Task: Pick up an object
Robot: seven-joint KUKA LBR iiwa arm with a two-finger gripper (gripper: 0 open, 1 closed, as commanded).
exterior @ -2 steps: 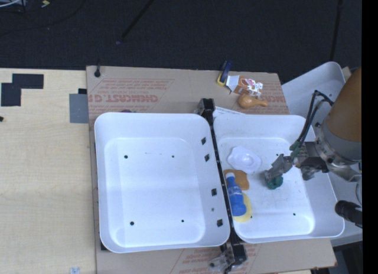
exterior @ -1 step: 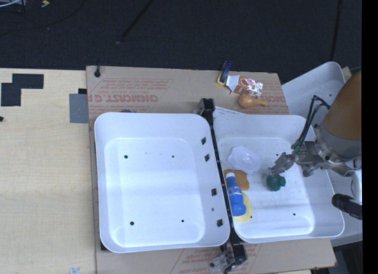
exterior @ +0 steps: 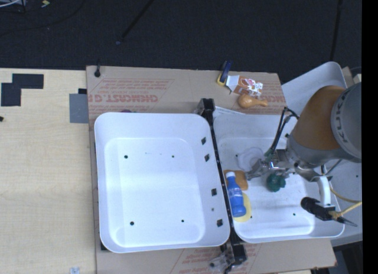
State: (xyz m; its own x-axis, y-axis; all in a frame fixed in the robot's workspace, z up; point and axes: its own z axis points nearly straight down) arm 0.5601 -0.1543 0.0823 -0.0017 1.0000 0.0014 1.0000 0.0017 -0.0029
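Note:
My gripper (exterior: 267, 168) hangs low over the middle of the right bin (exterior: 277, 231), with the arm coming in from the right. A dark green rounded object (exterior: 274, 182) lies on the bin floor just below and to the right of the gripper tip; whether they touch is unclear. A blue bottle with a white and orange top (exterior: 235, 195) lies along the bin's left wall, on a yellow object (exterior: 245, 209). A faint clear item (exterior: 251, 155) sits just up and left of the gripper.
The left bin (exterior: 112, 208) stands beside the right one, with a black divider (exterior: 216, 172) between them. On the cardboard behind the right bin lie an orange object (exterior: 251, 101), a red and white packet (exterior: 250, 84) and a blue and yellow clip (exterior: 224, 74).

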